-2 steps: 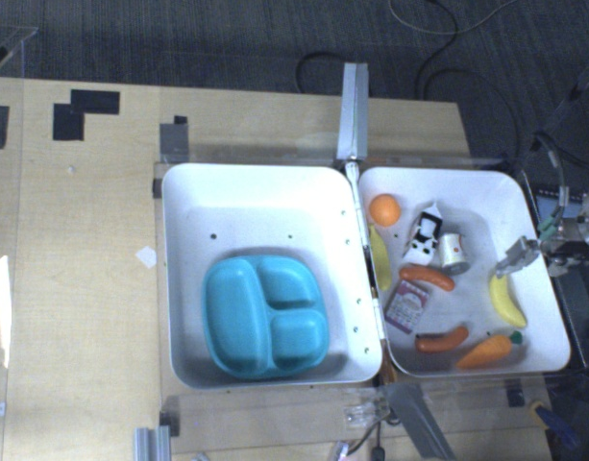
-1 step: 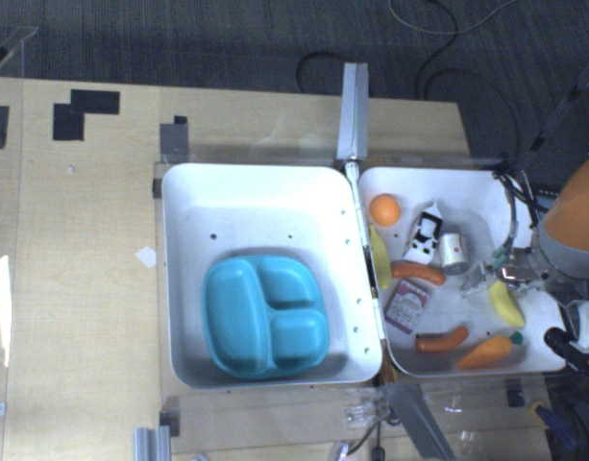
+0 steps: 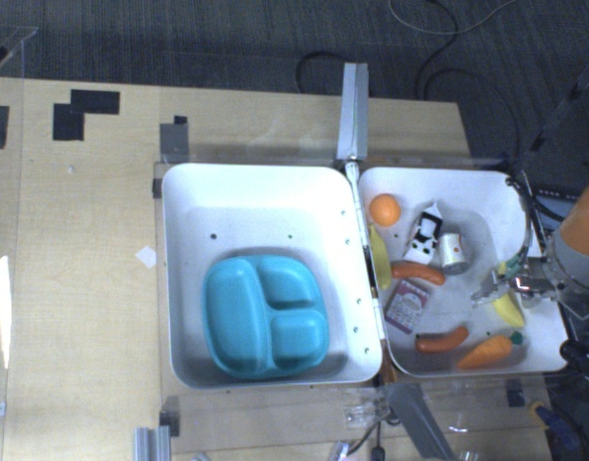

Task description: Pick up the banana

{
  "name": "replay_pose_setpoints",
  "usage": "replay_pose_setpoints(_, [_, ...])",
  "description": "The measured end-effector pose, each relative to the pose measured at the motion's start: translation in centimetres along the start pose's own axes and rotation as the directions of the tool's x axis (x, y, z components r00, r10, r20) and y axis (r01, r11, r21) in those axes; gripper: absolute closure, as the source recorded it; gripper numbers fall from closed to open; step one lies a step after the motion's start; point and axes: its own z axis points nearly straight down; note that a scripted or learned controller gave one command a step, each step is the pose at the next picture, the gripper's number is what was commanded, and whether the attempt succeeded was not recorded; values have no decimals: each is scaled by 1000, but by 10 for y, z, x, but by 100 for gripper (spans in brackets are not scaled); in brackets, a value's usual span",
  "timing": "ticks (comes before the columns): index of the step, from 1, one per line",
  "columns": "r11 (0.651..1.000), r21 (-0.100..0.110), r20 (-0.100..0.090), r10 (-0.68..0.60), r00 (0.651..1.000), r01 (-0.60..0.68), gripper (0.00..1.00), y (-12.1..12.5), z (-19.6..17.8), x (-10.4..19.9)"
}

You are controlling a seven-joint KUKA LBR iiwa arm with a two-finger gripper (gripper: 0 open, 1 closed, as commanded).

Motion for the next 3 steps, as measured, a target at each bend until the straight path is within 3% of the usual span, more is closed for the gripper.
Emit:
replay_pose_setpoints(1, [1000,-6,1,18,1000,-18,0,6,36,4])
replay_pose_setpoints(2, [1000,-13,1,15,1000,-15,100,9,25,5])
replay_pose_setpoints(3, [994,-2,1,107,994,-107,100,23,-82,59])
